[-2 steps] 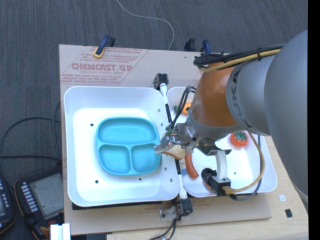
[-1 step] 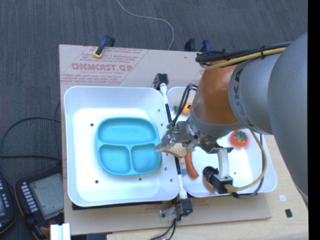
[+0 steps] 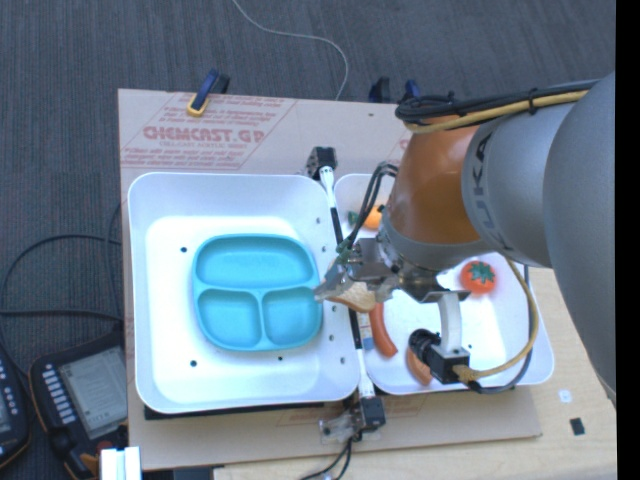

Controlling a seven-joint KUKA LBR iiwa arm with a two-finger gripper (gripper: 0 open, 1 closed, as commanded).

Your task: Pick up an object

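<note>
Arm over the right bin (image 3: pixel 540 368), wrist low above the rim the two bins share. The hand (image 3: pixel 352 286) sits at that rim. A tan, wedge-shaped object (image 3: pixel 350 293) lies at its tip, pointing left toward the blue divided plate (image 3: pixel 256 290) in the left bin (image 3: pixel 160 208). Whether the hand is open or closed on it cannot be told; the wrist covers the contact.

Other candidates in the right bin: an orange-red carrot-like piece (image 3: pixel 383 334) just near of the hand, a tomato-like toy (image 3: pixel 478 276) to the right, an orange item (image 3: pixel 371 215) on the far side, and another orange piece (image 3: pixel 421 368) beside a black fitting (image 3: pixel 428 348).

Risks, as judged:
- The tan object straddles the divider. A poor grip there could tip it against the rim and drop it into either bin.
- The hand works close to the rim, so contact with the bin wall is likely and could shift both bins.
- A cable (image 3: pixel 505 363) loops low in the right bin and could snag the toys.
</note>
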